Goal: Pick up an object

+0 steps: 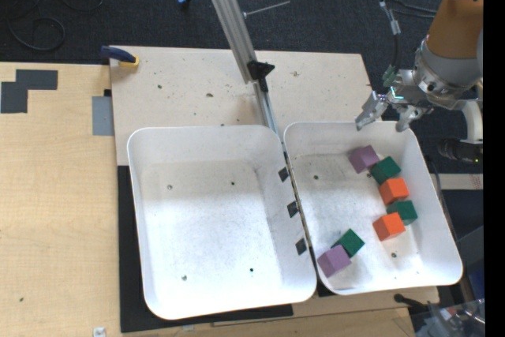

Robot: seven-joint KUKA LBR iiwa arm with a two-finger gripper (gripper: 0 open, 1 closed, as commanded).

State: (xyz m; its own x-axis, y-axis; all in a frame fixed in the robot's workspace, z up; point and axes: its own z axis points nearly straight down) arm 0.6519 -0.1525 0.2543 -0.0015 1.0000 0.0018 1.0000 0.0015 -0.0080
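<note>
Gripper [388, 113]: fingers spread apart, nothing between them, poised over the far rim of the right bin [442, 205], presumably staged above its targets; nearest below, purple block [363, 159] touching a green block [386, 169]; then orange blocks [394, 189], [388, 226] with a green block [405, 211] between; green and purple pair [342, 251] at the near-left corner; left bin [158, 170] beside.

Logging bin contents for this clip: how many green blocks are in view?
3, all in the right bin: one beside the upper purple block, one between the orange blocks, one near the divider.
</note>
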